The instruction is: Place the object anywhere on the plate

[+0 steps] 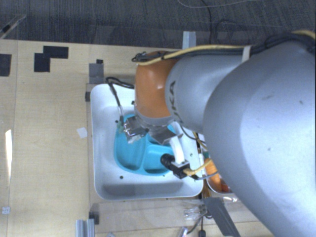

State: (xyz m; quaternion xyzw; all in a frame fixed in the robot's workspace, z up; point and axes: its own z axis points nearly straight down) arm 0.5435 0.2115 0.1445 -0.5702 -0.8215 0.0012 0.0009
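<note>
Where the object lies: a small orange object peeks out under the arm's edge, just past the right rim of the left bin; most of it is hidden and I cannot tell its shape.
Object versus end effector: the object sits to the right of the end effector and lower in my view, apart from it, not under it.
End effector state: hidden from me beneath the wrist; I cannot tell whether it is spread or pressed together, and I see nothing gripped.
End effector position: low over the blue plate, above its upper right part.
Plate: divided into compartments, lying in the left bin, its right side covered by the wrist.
Arm: the grey arm comes in from the right, its orange band above the bin.
Cables: a black cable loops over the bin's upper left.
Counter: the pale counter carries black marks.
</note>
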